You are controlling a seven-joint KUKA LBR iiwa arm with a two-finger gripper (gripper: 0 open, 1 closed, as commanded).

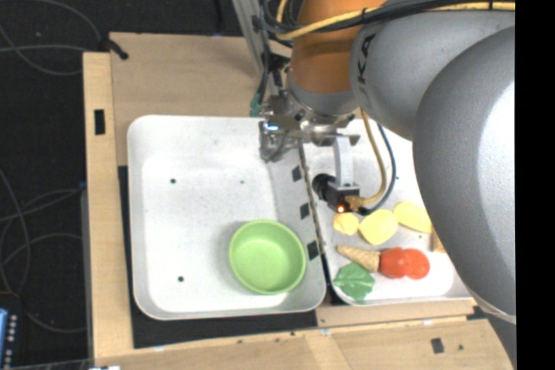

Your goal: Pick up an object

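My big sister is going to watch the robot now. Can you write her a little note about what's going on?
Gripper: over the strip between the two bins, near their far end; whether it is open or shut cannot be seen, and nothing shows in it.
Left bin: green bowl near the front.
Right bin: yellow pieces, red tomato, cone, green leafy toy, all at the front.
Done: nothing picked up yet.
Left: grab one object and lift it.
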